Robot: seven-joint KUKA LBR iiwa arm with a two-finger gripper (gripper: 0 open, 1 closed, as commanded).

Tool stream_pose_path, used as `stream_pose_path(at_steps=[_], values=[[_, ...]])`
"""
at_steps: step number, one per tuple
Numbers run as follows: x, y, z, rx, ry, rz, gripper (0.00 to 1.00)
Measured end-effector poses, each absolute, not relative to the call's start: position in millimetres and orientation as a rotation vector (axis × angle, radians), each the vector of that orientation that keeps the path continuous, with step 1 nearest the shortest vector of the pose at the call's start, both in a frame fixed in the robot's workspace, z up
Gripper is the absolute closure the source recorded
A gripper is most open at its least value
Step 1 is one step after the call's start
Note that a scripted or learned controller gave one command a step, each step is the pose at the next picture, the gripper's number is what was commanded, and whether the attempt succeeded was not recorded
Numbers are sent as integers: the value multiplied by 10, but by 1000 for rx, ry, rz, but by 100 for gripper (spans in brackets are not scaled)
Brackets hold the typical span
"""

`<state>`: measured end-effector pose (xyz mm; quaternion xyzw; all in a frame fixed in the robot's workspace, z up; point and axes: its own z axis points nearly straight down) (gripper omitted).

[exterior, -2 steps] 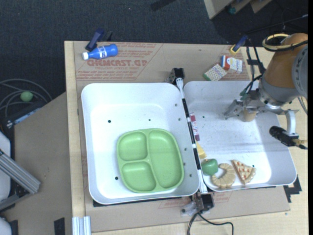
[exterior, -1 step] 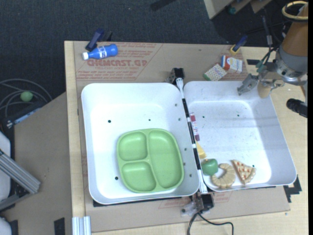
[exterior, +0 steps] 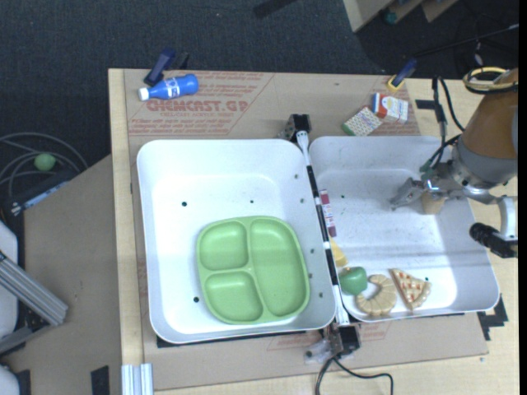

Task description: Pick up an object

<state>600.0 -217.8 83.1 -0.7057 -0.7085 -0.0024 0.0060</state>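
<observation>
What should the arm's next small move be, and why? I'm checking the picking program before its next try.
Probably shift the gripper toward the near edge of the right bin, then lower it. It hovers over bare floor, while the green piece, croissant and pizza slice lie clustered along that edge.
</observation>
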Motion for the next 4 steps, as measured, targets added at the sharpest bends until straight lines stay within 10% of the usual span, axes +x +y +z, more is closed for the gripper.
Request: stream_pose_path(at_steps=[1,2,3,4], values=[[6077,-2240,1780,-2223,-2225,-2,0],[5983,-1837,1067,-2218,-2221,1,0],[5469,-2244,1344,-2221,-2220,1,0],[6675,-2108,842,-2207,-2217,-9,0]])
